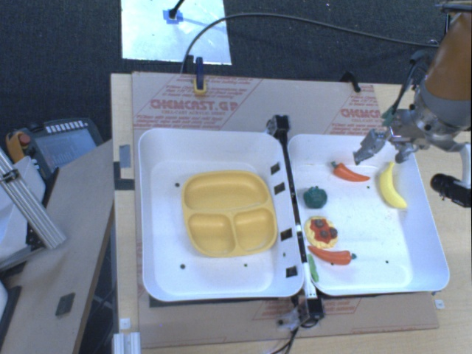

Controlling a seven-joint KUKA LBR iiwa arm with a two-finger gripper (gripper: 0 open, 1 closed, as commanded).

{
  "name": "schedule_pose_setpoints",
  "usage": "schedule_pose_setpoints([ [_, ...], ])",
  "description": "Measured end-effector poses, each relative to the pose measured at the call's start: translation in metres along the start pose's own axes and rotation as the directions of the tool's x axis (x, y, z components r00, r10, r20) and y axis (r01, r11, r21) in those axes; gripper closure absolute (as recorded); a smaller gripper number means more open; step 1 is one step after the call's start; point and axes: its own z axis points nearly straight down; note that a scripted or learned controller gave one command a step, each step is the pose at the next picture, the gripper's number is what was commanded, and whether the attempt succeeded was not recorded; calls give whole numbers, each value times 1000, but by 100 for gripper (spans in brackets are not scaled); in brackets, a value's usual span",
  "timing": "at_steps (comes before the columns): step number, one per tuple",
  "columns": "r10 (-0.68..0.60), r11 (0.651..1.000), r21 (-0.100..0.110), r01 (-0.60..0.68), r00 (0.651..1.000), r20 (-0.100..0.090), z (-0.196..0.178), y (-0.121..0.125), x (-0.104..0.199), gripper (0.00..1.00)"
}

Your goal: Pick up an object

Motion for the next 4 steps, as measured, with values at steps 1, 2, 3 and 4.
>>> schedule_pose_setpoints([
  [1, -2, 1000, -13, 2, 1000, 2, -7, 2, 0, 0],
  [2, -4, 1000, -13, 4, 1000, 2, 47, 10, 7, 0],
  [3, 0, 1000, -13, 0, 1000, 2, 105, 15, 4, 0],
  [4, 0, 1000, -13, 0, 1000, 2, 161, 17, -3, 0],
])
